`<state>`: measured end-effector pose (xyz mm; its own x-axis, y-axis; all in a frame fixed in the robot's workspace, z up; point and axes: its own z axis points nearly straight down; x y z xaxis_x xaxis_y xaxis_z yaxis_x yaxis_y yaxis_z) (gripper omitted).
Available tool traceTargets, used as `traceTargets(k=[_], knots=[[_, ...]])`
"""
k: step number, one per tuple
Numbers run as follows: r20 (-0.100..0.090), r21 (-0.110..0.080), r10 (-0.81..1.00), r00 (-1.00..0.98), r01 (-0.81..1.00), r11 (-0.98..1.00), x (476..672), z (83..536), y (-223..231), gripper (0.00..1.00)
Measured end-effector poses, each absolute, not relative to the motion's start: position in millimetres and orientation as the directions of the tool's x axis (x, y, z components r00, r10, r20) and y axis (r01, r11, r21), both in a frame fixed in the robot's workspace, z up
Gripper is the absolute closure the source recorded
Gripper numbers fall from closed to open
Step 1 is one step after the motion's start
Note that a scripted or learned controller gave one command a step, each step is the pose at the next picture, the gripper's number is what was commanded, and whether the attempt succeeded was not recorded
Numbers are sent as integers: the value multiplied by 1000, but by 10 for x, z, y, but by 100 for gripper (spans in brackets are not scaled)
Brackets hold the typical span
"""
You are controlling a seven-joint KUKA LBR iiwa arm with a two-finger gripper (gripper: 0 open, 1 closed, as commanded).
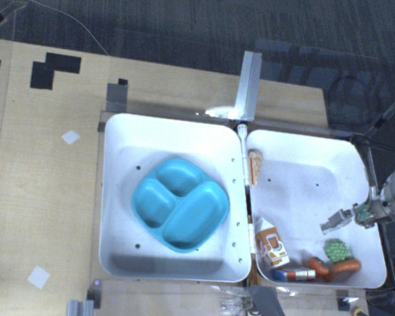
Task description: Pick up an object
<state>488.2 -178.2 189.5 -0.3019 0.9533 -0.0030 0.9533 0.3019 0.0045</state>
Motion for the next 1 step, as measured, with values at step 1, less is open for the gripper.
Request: traceTargets(k=[1], knots=[[-4, 5, 916, -401, 916, 401, 4884, 930, -2059, 0]])
